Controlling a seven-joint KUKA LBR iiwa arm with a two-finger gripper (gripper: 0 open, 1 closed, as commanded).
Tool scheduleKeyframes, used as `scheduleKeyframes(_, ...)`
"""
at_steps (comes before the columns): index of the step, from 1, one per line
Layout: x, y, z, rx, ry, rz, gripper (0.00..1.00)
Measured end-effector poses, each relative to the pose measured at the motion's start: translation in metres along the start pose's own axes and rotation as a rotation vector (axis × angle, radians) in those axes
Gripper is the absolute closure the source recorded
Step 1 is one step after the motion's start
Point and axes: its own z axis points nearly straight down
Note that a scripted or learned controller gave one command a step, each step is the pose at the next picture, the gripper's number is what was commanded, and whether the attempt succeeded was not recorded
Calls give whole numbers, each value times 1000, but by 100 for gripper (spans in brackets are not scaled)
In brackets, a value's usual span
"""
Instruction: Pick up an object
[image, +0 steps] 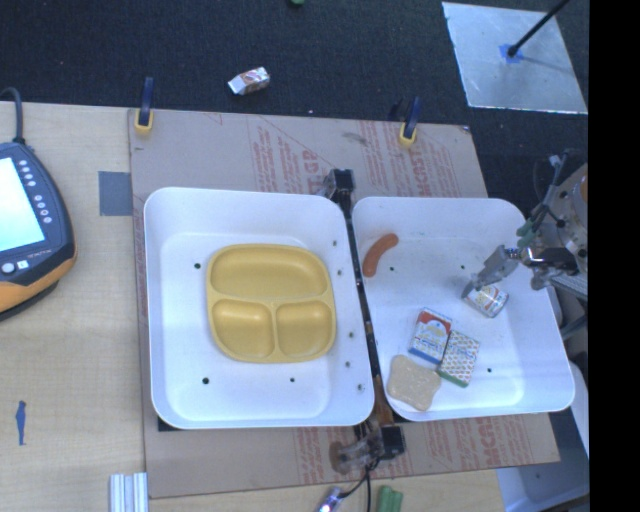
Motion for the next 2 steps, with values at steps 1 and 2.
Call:
scheduleKeyframes(1,68,-11,157,-3,0,-3,0)
scheduleKeyframes(2,39,39,156,-7,-2,0,0)
